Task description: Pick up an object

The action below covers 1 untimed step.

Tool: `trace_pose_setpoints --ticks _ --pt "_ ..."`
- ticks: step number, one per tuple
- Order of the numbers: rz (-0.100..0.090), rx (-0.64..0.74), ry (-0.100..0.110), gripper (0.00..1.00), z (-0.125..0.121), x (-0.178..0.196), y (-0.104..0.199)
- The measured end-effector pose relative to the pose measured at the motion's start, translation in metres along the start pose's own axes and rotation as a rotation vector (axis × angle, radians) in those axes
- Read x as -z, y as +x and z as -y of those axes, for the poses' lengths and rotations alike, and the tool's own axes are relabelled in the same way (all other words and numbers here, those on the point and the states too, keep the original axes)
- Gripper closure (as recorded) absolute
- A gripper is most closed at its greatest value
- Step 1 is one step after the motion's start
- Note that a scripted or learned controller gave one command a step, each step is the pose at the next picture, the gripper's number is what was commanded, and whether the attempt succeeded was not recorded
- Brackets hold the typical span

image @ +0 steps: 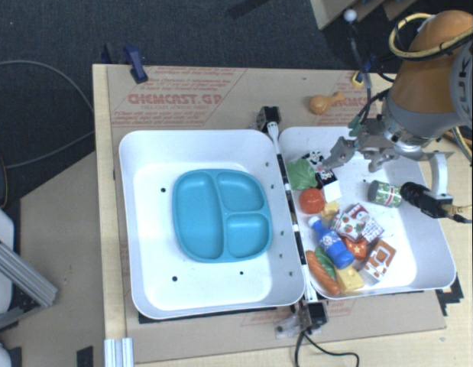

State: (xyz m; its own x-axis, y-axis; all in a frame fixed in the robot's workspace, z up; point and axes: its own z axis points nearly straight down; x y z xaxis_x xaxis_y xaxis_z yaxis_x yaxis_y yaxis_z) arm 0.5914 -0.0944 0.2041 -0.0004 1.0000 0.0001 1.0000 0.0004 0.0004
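- We see dark grey carpet [183,14] around the bench.
- The bench top [213,90] is tan board with faded red lettering.
- A blue clamp [134,62] grips its far left corner.
- Ribbed metal rails [18,270] cross the lower left.
- Light falls evenly, without hard shadows.

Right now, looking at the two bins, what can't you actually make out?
- Tool in the camera view: dark and small over the right bin; its state is not readable.
- Toy pile: pieces overlap, so the lower ones are partly hidden.
- Small can: label too small to read.
- Arm: cut off by the right edge.
- Blue divided tray in the left bin: underside hidden.
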Motion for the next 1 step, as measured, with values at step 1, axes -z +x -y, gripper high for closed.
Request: trace_pose_setpoints --ticks 1 --pt "0.000 0.000 -0.002 0.00 0.0145 -0.1001 -0.0105"
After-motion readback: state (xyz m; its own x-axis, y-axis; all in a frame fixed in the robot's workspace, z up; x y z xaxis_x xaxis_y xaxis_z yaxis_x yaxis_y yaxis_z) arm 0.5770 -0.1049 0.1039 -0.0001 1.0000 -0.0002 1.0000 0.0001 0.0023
